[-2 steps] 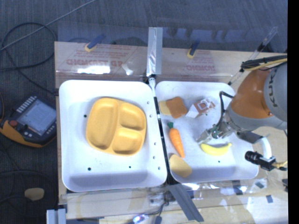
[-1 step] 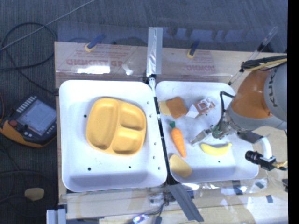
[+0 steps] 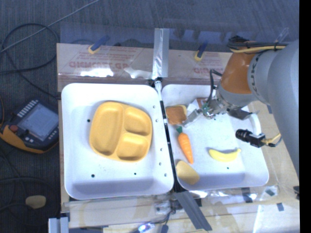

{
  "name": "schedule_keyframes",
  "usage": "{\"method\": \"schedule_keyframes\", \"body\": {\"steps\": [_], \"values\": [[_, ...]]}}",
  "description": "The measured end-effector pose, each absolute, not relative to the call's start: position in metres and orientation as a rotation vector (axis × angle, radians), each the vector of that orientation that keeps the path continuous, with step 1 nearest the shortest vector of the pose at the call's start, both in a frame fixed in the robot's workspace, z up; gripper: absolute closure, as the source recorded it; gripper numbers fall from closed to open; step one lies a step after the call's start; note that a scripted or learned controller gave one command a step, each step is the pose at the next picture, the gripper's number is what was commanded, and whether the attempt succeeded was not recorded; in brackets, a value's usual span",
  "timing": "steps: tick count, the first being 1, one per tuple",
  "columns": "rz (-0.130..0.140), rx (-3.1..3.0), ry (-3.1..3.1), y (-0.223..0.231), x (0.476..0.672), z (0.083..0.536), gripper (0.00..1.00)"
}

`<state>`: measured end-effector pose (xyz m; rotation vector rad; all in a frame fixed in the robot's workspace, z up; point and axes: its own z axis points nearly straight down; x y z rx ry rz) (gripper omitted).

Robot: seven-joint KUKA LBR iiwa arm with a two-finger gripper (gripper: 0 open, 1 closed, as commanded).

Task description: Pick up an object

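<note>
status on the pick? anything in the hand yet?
Done: the arm has reached into the right bin, with the hand low near the toast. In hand: nothing visibly held. Left: the grasp and lift. The toast, carrot, banana and the tan piece all lie on the bin floor.

The arm (image 3: 284, 89) is a thick, smooth cylinder in pale grey, its surface matte and rounded. At its 9 o'clock end sits a broad orange band (image 3: 236, 76), glossy and curved like a collar, edged by a thin dark seam. Black and yellow cables (image 3: 252, 46) run along the link's 12 o'clock side. Beyond the band the wrist narrows into a darker grey metal gripper (image 3: 206, 109) body with small black fittings and a thin black wire looping beside it.
</note>
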<state>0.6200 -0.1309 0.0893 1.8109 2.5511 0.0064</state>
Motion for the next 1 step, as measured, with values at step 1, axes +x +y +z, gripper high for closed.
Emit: {"method": "schedule_keyframes", "body": {"steps": [1], "values": [[0.005,1.592,2.689,-0.1204,0.5798,0.0902,0.0]]}}
